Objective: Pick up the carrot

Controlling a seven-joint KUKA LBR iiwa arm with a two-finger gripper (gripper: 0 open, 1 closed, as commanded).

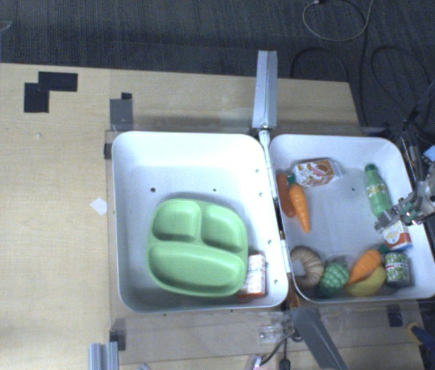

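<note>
Dark grey carpet with loose black cables borders a pale wooden worktop (40, 230) carrying two shallow white bins. An orange plastic carrot (300, 206) lies at the right bin's (341, 146) left wall. By the right rim hovers the pincer (402, 216); its spread cannot be told.
</note>
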